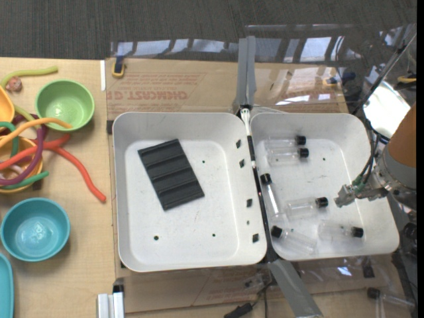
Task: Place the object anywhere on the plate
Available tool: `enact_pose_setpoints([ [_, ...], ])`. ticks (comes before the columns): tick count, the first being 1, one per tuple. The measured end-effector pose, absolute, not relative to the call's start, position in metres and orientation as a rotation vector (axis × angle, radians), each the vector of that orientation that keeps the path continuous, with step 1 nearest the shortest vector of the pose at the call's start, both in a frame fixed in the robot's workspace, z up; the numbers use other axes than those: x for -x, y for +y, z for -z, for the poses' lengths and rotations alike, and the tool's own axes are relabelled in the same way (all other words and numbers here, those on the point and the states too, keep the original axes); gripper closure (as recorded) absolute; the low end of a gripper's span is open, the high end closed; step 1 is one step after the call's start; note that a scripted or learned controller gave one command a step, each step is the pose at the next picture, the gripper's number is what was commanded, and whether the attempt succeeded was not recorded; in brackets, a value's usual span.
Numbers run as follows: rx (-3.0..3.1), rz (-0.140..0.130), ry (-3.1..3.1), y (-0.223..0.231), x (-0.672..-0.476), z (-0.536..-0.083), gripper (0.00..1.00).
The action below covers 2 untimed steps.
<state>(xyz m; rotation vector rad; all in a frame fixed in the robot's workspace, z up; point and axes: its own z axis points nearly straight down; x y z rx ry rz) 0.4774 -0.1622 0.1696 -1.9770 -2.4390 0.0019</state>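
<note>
several clear vials [291, 152] blur into white bin [351, 128].

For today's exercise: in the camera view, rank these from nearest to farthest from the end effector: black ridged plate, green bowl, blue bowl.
1. Black ridged plate, in the left bin, nearest the end effector.
2. Green bowl, far-left bench.
3. Blue bowl, near-left bench; only slightly farther than the green bowl.

The grey arm [404, 144] reaches in from the right edge, its orange band showing just above the wrist. The wrist angles down and to the left, ending in the gripper [346, 197], which sits low at the right side of the view with its tip pointing left
</note>
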Motion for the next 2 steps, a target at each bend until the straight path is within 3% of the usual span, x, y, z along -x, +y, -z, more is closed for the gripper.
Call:
enact_pose_setpoints([
  [1,1.977,-0.002,-2.441,-0.222,-0.477,-0.156,1.0],
  [2,1.856,-0.001,-2.533,-0.222,-0.477,-0.106,1.0],
])
